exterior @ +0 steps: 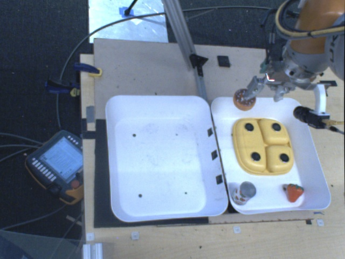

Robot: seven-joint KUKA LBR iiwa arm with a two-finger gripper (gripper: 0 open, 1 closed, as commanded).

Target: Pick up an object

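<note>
My gripper (264, 93) hangs over the back edge of the right bin (318, 161), its two fingers spread apart and open. A small round orange-brown object (243, 101) lies at the bin's back left corner, right at the tip of the left finger (252, 86), outside the gap between the fingers. A yellow four-lobed block with black dots (263, 145) lies in the middle of that bin. A small grey-topped cup (243, 192) stands at the front left and a red strawberry-like piece (294, 192) at the front right.
The left bin (116, 144) sits beside the right one, their rims touching. A slanted metal pole (180, 31) rises behind the bins. A handheld control pendant (56, 163) and cables lie off the bench's left side. Blue clamps (83, 68) grip the left edge.
</note>
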